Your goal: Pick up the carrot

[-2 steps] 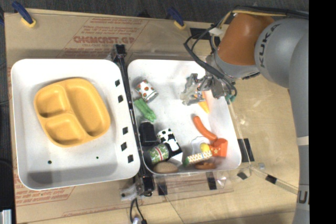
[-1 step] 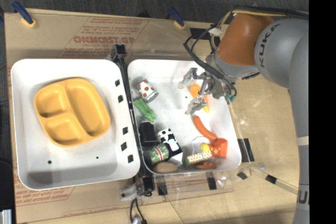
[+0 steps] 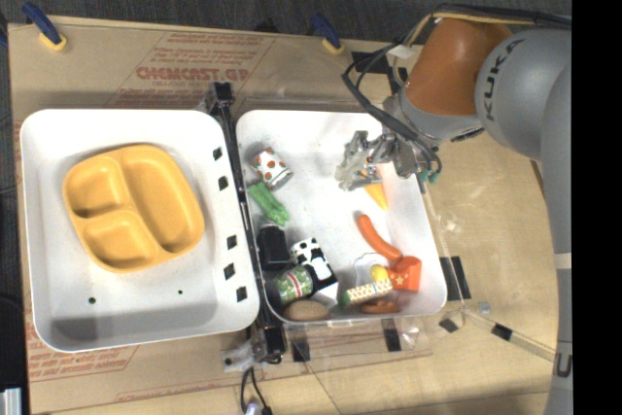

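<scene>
- Where the arm enters from the frame's right, one gripper (image 3: 362,160) is seen over the upper part of the right bin (image 3: 321,126); whether its fingers are spread cannot be told.
- One carrot (image 3: 377,236) is seen lying right of centre, below the gripper and apart from it.
- Two white bins are counted.
- One yellow tray (image 3: 133,206) is held in the left bin (image 3: 49,136).
</scene>
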`<state>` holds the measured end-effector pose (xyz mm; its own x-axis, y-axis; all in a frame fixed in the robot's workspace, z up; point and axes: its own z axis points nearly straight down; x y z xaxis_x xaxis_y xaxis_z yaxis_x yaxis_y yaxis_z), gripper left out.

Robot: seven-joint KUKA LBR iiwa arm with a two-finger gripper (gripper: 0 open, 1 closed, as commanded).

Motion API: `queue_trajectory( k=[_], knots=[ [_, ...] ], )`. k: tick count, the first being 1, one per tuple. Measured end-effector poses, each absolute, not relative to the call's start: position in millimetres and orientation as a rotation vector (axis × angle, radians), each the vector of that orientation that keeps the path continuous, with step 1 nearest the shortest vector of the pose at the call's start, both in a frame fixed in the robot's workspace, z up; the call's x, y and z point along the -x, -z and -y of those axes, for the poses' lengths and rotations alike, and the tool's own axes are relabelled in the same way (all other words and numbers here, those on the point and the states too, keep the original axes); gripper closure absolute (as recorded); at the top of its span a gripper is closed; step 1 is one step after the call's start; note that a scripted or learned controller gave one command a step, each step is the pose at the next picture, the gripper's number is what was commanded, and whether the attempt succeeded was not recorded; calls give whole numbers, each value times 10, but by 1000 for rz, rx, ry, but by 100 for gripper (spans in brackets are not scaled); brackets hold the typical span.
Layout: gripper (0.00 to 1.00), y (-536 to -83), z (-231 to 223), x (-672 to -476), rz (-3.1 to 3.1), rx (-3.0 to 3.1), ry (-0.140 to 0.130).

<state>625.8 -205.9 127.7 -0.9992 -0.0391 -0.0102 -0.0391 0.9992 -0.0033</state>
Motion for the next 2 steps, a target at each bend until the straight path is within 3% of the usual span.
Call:
queue_trajectory(
  k=[1, 2],
  knots=[
    [100, -1361, 2104, -5399, -3051, 746, 0],
    [100, -2246, 1497, -5567, -2989, 936, 5]
  ],
)
